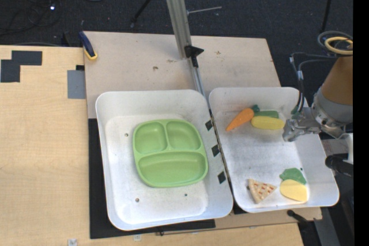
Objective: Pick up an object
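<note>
Camera view, yellow corn (268, 123), green-tipped, beside tool (290, 132)

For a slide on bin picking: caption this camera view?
Gripper hovers beside toy corn and carrot in the right bin; a green divided plate sits in the left bin.

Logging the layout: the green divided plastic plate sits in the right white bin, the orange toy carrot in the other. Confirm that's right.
Wrong bins. The camera view shows the green divided plastic plate in the left white bin and the orange toy carrot in the right white bin.
</note>
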